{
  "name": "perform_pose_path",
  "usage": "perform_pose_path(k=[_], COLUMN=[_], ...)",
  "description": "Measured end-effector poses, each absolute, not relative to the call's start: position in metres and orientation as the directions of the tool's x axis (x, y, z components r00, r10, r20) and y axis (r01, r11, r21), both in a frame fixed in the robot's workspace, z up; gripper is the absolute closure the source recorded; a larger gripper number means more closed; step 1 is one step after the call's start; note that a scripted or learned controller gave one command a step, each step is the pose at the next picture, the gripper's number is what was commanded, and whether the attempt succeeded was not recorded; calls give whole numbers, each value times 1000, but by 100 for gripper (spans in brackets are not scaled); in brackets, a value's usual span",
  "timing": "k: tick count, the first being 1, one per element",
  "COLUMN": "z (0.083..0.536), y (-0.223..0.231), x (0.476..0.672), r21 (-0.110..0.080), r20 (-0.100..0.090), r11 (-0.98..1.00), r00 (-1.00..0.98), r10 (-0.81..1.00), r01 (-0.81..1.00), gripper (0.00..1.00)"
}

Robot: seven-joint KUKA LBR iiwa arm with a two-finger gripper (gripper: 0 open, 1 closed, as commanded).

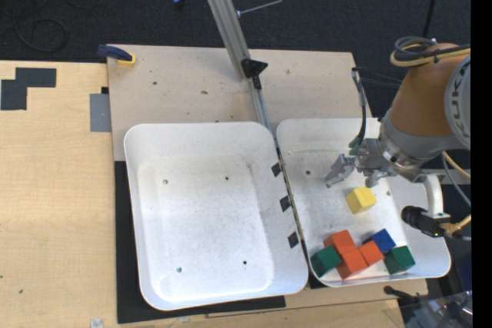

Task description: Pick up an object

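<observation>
Two shallow white plastic bins (pixel 204 165) sit on the table; in the right bin, the gripper (pixel 355 174), jaws spread, hovers just above a small yellow cube (pixel 360 200): likely light, rigid, best pinched across flat opposite faces.

A long silver metal bar (pixel 228 19) leans over the tan wooden counter (pixel 192 84). A small blue and yellow clamp (pixel 117 54) sits at its far left corner.
</observation>
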State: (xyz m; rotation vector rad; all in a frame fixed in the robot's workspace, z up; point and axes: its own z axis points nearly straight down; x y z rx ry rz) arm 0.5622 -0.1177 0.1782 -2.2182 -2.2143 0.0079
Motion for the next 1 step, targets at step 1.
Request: perform_pose_path(k=[1], z=[129], y=[-110], x=[565], r21=[-9], r20=[2], r11=[-4], r00=[4], r10=[1000], r01=[1000], gripper=[0])
